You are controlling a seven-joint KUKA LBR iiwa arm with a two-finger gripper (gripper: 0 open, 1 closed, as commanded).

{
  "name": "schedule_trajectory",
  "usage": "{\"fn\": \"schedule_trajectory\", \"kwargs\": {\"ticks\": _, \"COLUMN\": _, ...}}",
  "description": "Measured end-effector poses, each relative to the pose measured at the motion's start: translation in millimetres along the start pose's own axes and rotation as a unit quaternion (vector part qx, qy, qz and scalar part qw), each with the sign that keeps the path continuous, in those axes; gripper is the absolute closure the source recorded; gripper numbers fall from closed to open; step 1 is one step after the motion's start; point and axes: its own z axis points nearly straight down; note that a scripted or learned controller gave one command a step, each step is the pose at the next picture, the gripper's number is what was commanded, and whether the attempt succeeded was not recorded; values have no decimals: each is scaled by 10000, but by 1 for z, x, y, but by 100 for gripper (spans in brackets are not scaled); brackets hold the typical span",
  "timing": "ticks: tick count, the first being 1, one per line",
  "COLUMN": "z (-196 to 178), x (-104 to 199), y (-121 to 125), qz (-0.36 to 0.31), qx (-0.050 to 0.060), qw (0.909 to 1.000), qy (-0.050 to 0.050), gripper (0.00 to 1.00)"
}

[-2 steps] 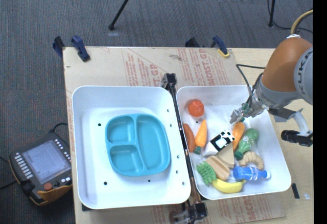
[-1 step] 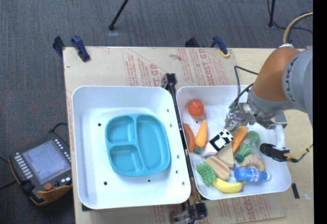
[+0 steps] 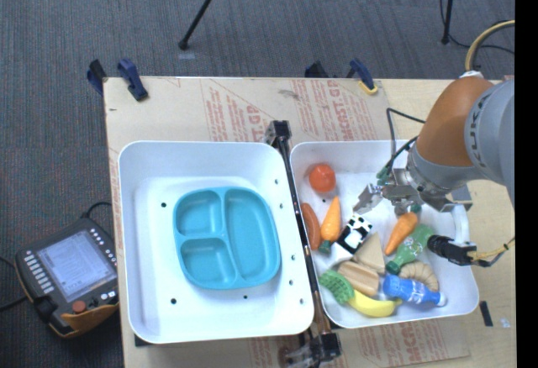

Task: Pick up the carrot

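Hovering with fingers spread, holding nothing: gripper just above-left of the carrot, which is lying slanted in the right bin; needing lowering squarely astride the carrot before closing

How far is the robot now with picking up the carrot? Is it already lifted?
Done: the arm has reached into the right bin, and the gripper hangs above the toys there. In hand: nothing visible; no toy sits between its fingers. Left: the whole pick. One carrot lies just right of the gripper on the bin floor, another carrot-like orange piece lies left of it, and neither is lifted.
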Motion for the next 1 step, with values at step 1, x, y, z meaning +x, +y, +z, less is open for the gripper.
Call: {"fn": "schedule_trajectory", "kwargs": {"ticks": 1, "z": 0, "x": -21, "y": -36, "qz": -2131, "qx": -7, "qw": 9770, "qy": -7, "gripper": 0}}
